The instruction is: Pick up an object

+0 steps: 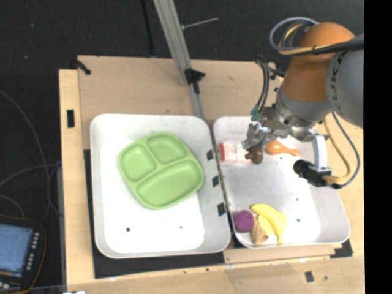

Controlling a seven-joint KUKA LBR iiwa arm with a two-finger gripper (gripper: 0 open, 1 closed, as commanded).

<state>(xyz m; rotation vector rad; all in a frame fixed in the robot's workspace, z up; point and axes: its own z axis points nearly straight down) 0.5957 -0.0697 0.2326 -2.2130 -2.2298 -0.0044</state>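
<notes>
My gripper (253,144) hangs over the far part of the right bin (306,201). Directly under its tip is a small dark brown object (256,157), and I cannot tell whether it is gripped or just lying there. Just left of it, a pink and white packet (229,152) lies against the bin's left wall. Part of an orange object (280,146) peeks out from behind the gripper on the right.
A yellow banana (273,219), a purple object (243,220) and a tan piece (261,232) lie together at the right bin's near edge. In the left bin (110,225) sits a green divided plate (160,170). A metal pole (177,48) rises behind the bins.
</notes>
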